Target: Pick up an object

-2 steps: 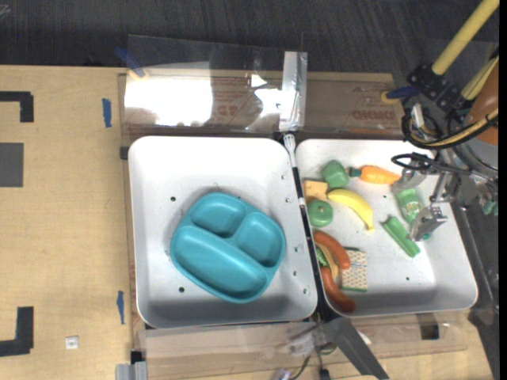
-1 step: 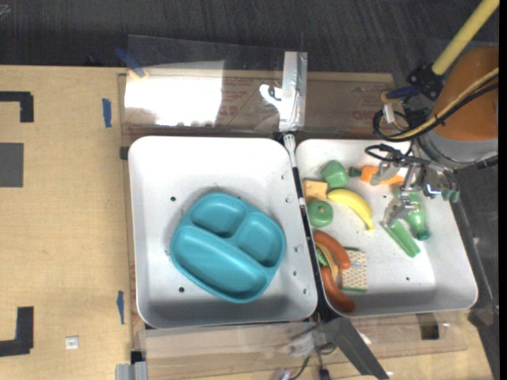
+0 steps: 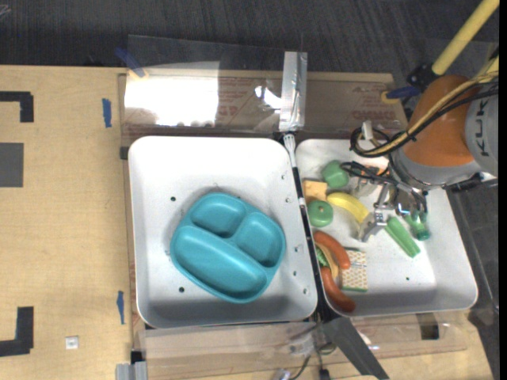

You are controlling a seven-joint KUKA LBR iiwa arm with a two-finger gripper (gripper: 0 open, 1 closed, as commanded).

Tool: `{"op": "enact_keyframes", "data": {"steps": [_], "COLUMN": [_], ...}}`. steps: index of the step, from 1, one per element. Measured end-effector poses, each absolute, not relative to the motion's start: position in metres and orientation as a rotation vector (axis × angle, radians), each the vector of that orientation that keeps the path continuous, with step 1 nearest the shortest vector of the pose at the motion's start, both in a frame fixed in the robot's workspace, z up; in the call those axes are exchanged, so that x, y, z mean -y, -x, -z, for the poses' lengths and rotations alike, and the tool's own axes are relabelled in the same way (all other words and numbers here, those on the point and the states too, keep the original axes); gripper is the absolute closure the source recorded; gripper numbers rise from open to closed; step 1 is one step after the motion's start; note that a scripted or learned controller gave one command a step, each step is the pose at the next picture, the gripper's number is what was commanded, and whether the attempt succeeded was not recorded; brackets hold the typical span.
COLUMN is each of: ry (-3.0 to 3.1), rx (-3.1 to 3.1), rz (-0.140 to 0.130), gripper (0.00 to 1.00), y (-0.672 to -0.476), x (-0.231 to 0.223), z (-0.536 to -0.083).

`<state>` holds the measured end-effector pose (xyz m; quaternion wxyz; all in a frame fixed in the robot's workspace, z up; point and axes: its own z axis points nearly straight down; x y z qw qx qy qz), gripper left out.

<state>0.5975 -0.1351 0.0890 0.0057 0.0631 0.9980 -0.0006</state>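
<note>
The toy foods lie in the right bin (image 3: pixel 451 287): a yellow banana (image 3: pixel 348 206), a green apple (image 3: pixel 320 213), a green cucumber (image 3: pixel 402 237), a hot dog (image 3: pixel 333 252). None is lifted yet, so the pick is not done. The hand (image 3: pixel 380 216) hangs low between banana and cucumber; I cannot tell how far it is open, and nothing visibly sits in it. The left bin (image 3: pixel 150 172) bears a teal divided plate (image 3: pixel 228 246).

Light tan wooden bench (image 3: pixel 55 236) marked with black tape corners (image 3: pixel 22 105) and blue tape strips (image 3: pixel 106 111), bearing two shallow white plastic bins, left (image 3: pixel 150 165) and right (image 3: pixel 451 275), side by side, touching.
</note>
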Motion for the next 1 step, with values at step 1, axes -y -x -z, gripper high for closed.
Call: {"op": "enact_keyframes", "data": {"steps": [1], "ry": [0.235], "rx": [-3.12], "rz": [0.007], "gripper": [0.0], "y": [-0.5918], "x": [0.1923], "z": [-0.0886]}}
